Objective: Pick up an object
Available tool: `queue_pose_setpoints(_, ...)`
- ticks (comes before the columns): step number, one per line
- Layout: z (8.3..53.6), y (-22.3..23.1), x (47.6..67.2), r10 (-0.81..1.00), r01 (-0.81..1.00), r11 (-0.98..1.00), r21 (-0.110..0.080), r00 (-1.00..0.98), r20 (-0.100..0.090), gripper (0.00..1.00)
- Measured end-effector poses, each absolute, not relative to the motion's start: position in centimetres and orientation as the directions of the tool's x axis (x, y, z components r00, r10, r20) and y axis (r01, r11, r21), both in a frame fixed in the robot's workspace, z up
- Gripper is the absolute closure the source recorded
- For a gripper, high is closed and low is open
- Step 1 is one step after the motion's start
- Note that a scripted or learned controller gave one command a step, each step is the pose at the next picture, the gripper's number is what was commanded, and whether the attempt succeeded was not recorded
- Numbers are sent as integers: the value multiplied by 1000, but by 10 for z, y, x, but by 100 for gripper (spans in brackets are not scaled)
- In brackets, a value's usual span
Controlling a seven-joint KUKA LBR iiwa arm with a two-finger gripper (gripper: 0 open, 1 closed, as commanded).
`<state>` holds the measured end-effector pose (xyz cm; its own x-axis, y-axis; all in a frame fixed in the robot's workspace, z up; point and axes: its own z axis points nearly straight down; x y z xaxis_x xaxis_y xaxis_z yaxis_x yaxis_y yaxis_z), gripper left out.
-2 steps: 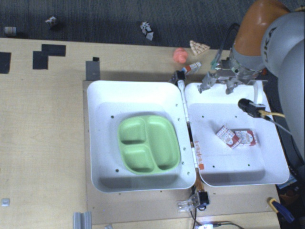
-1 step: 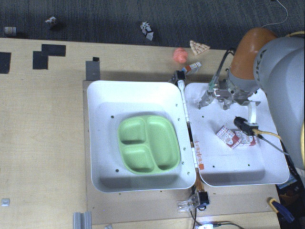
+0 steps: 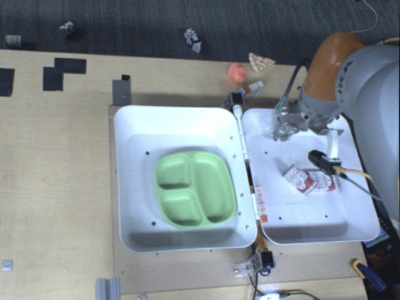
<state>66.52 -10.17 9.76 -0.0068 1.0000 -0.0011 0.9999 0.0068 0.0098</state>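
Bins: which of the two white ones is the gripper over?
The bin on the view's right, holding a red-and-white packet; the gripper hangs over its far end. The other bin holds a green divided plate.

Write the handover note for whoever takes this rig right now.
Gripper: over the far left corner of the right bin; whether it is open or shut cannot be told from this view, and nothing is seen held.
Things: a red-and-white packet lies on the right bin's floor, apart from the gripper and nearer the camera. A green divided plate lies in the left bin.
Done: nothing picked up yet.
Left: the whole pick. The packet is likely the closest target.
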Motion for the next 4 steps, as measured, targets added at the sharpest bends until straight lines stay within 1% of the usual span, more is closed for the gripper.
queue_pose_setpoints(1,187,-8,670,1000,1000,6,7,-6,2,100)
queue_pose_setpoints(2,273,18,625,1000,1000,6,6,-6,1,100)
queue_pose_setpoints(3,213,99,668,1000,1000,6,2,-6,2,100)
queue_pose_setpoints(4,206,79,669,1000,1000,2,3,-2,1,100)
